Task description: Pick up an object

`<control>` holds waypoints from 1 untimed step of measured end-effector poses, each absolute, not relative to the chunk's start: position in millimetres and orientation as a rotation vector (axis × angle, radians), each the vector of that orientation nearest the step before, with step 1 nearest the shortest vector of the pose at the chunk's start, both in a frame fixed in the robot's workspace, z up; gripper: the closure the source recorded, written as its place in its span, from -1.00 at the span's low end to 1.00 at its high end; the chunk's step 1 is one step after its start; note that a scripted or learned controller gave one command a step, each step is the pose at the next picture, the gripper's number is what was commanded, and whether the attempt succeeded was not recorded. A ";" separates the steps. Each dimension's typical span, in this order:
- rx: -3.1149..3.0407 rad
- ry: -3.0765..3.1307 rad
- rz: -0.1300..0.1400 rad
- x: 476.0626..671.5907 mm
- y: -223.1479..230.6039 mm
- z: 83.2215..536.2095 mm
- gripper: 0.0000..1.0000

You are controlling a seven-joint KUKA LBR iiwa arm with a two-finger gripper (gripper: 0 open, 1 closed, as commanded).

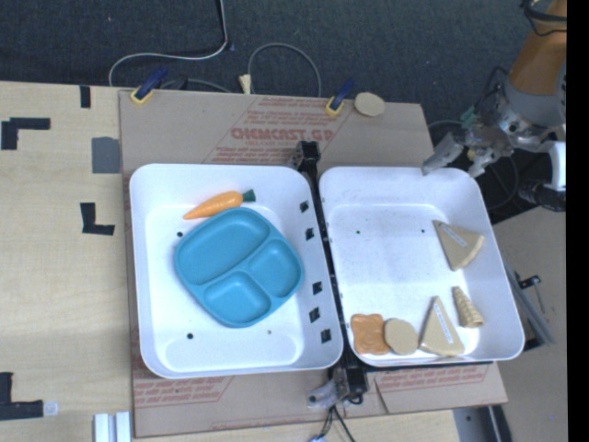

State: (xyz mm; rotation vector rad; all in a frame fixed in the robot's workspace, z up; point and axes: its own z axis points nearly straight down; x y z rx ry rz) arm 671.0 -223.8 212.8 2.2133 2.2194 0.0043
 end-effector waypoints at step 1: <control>2.225 2.236 -0.009 629.5 -153.7 113.3 -1.00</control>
